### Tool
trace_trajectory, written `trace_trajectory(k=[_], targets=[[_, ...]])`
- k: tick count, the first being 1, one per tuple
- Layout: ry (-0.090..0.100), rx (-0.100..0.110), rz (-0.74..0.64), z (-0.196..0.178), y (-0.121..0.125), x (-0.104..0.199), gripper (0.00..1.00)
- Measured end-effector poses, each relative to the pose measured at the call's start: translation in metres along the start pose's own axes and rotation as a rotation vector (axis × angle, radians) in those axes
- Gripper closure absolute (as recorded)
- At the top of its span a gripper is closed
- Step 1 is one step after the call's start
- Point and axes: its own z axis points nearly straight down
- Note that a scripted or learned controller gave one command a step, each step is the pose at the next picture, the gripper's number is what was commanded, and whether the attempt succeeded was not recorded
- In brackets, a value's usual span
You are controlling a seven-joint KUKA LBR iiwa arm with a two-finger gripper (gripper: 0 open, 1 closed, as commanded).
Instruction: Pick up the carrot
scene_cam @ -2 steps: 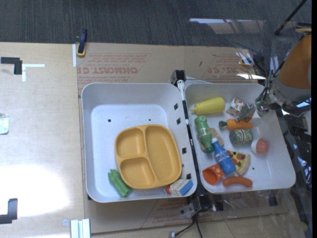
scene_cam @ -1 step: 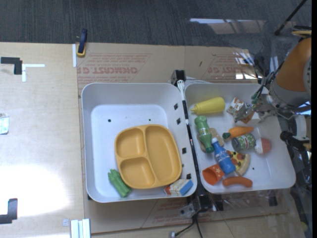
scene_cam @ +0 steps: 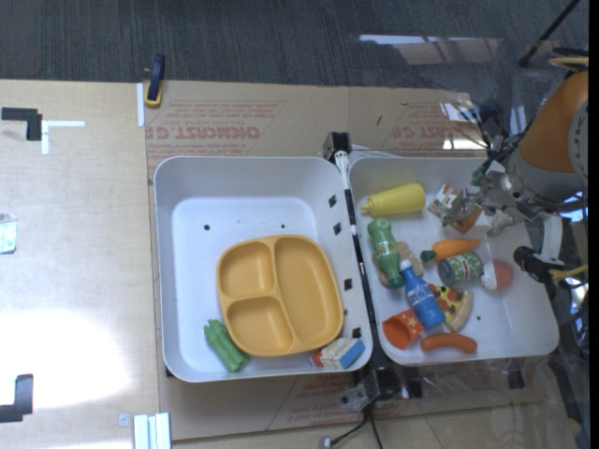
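Left shallow white plastic bin (scene_cam: 178, 251): yellow three-compartment plastic plate (scene_cam: 281, 293) at centre, green ridged toy vegetable (scene_cam: 224, 345) in near-left corner; right shallow white plastic bin (scene_cam: 524, 330): grey-and-orange arm's metal gripper (scene_cam: 487, 204) over far-right corner, grip state cannot be told; yellow toy mustard bottle (scene_cam: 395, 199) near far-left corner; small orange toy carrot (scene_cam: 453, 248) mid-bin, near gripper

Two bins side by side on counter (scene_cam: 75, 279), frame centre to right. Left bin (scene_cam: 178, 251): divided plate (scene_cam: 279, 294) at middle; pickle (scene_cam: 224, 345) at lower left, just beside plate; small box (scene_cam: 342, 354) at lower right against wall. Right bin (scene_cam: 524, 330): mustard bottle (scene_cam: 395, 199) upper left; below it upright bottle (scene_cam: 382, 244), then second bottle (scene_cam: 421, 298). Carrot (scene_cam: 453, 248) at centre, can (scene_cam: 460, 269) just below it. Cup (scene_cam: 404, 329) and sausage (scene_cam: 448, 343) along lower edge. Gripper (scene_cam: 489, 204) over bin's upper right, above carrot.
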Motion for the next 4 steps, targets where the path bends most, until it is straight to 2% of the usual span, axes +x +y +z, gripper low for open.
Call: trace_trajectory(k=[1,2,3,4], targets=[[-0.003,0.007,0.347,0.002,-0.010,0.004,0.00],[-0.020,0.010,0.343,0.004,-0.059,0.003,0.00],[-0.019,0.010,0.326,0.005,-0.105,0.049,0.00],[-0.019,0.005,0.345,0.005,-0.122,0.085,0.00]])
